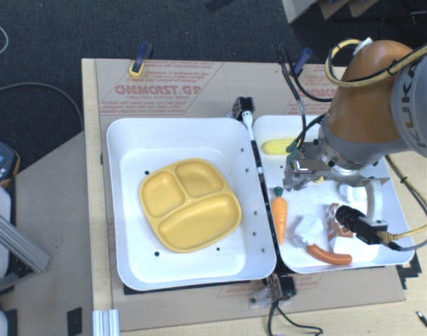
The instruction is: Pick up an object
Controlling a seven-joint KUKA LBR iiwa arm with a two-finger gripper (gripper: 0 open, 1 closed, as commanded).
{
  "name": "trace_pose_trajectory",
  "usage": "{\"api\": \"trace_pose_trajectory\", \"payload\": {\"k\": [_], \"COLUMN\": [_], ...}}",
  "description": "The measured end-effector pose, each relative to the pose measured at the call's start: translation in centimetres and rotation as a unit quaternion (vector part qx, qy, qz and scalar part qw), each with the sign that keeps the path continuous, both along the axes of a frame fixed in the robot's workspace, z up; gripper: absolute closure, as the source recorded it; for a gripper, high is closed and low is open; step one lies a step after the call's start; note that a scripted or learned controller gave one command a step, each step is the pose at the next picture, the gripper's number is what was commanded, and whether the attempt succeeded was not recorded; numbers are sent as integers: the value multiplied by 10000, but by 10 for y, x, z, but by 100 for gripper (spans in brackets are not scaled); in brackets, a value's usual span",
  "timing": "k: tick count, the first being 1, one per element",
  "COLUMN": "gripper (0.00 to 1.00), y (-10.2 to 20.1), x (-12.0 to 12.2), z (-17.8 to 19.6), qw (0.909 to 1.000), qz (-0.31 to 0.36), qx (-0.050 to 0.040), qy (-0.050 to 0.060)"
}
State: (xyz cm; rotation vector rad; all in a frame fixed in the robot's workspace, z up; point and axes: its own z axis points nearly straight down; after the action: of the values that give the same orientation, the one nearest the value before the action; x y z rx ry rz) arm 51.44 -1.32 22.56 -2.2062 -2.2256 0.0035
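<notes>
Nothing lifted yet: my gripper [295,176] hangs just above the carrot [279,215]; finger state I cannot tell, grasp left to do.

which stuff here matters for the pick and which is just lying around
For the pick: gripper; toy carrot, corn cob and sausage in the right bin.

Lying about: yellow divided plate, left bin, yellow clamp, cardboard sheet.

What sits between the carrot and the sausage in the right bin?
In the camera view, a small crumpled white piece lies between the carrot and the sausage, on the right bin floor.
</notes>
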Motion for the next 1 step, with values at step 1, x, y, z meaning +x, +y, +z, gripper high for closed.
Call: {"api": "trace_pose_trajectory", "payload": {"k": [1], "gripper": [100], "y": [60], "x": [-37], "z": [27], "qw": [10000], "qz": [-5], "qx": [-2], "qy": [-19]}}
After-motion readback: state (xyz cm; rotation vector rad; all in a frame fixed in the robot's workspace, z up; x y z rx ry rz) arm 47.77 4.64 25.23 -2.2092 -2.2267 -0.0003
